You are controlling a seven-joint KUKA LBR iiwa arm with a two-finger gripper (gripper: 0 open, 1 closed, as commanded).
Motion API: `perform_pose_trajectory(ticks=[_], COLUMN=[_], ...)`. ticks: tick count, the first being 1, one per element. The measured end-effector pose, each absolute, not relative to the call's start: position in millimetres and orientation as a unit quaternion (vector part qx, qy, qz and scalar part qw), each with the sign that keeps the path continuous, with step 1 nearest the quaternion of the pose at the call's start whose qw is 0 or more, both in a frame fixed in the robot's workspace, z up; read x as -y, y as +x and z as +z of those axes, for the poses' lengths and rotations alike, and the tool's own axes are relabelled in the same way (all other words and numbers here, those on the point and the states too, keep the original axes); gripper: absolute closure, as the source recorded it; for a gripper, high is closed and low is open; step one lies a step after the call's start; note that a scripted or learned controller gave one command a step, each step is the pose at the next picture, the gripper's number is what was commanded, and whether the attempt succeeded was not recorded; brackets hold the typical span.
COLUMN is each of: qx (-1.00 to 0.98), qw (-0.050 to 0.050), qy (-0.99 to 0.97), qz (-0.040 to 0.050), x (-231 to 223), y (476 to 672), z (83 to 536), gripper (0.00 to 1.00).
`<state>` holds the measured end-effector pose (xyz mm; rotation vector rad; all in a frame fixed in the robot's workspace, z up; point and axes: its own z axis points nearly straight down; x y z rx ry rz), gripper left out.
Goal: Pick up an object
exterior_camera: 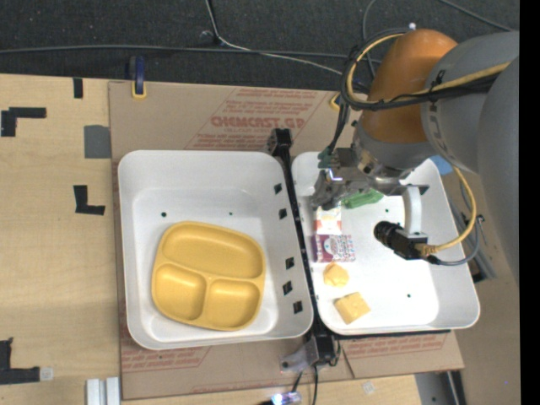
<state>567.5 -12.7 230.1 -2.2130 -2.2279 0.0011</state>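
Two shallow white bins sat side by side on a sheet of cardboard (245, 116) over the wooden bench (51, 226). The left bin (135, 184) had just one thing in it: a yellow divided plate (208, 274), three compartments, lying flat toward the 6 o'clock part of the bin.

The right bin (456, 302) was where the small stuff was. Running along its 9 o'clock wall, from 12 toward 6: a white packet (328, 219), then a little carton with a dark red label (334, 247) just below it, then a small yellow rounded lump (337, 274), then a yellow wedge-ish block (352, 307) near the 6 o'clock end. A green item (364, 198) poked out at the 12 o'clock end, partly under the arm, so I couldn't say what it was.

The arm (498, 99) came in from 3 o'clock, orange band (409, 83) up top, and the gripper (331, 191) hung over the 12 o'clock corner of the right bin, right above the white packet and beside the green thing. Honestly couldn't tell from that angle if the claw was spread or clenched, or touching anything. A black piece on a yellow cable (396, 237) sat over the bin's middle.
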Motion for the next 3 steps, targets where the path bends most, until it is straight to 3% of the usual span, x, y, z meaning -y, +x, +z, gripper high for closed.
perform_pose_trajectory(ticks=[2, 3], qx=[0.709, 0.708], qw=[0.0, 0.0], qy=[-0.705, -0.706], qz=[-0.0008, 0.001], x=[-87, -84], y=[612.5, 611.4], z=[229, 228], gripper=[1.0, 0.0])
